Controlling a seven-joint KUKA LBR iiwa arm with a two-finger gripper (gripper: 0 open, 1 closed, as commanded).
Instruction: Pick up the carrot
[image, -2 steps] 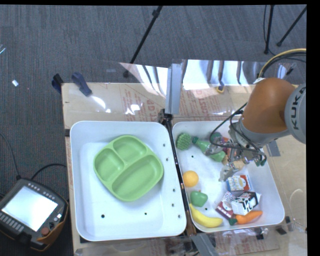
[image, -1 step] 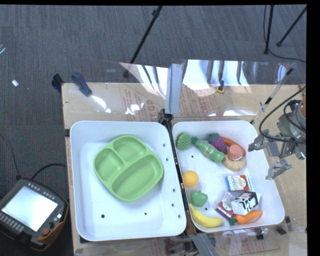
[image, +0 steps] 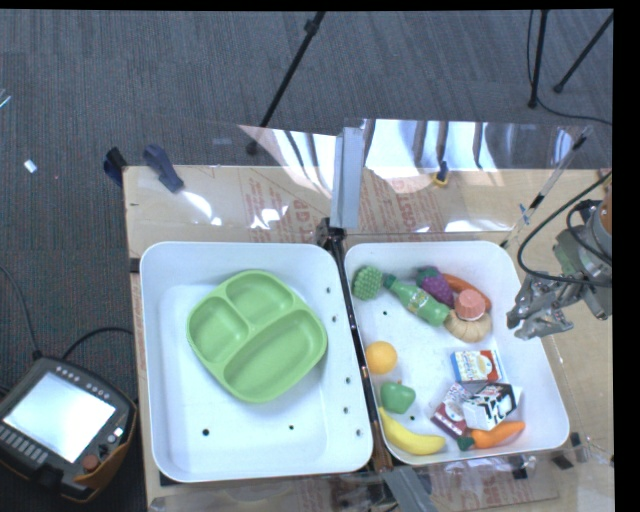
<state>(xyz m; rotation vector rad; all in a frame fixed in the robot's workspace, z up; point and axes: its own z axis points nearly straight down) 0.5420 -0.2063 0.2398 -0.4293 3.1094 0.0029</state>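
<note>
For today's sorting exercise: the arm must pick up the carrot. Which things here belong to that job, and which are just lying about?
Belongs to the job:
orange toy carrot, right bin's near corner
grey two-finger gripper, at that bin's right rim

Just lying about:
green divided plastic plate, left bin
yellow toy banana
green toy apple
round orange fruit
green toy bottle

Bench with two white bins
</note>
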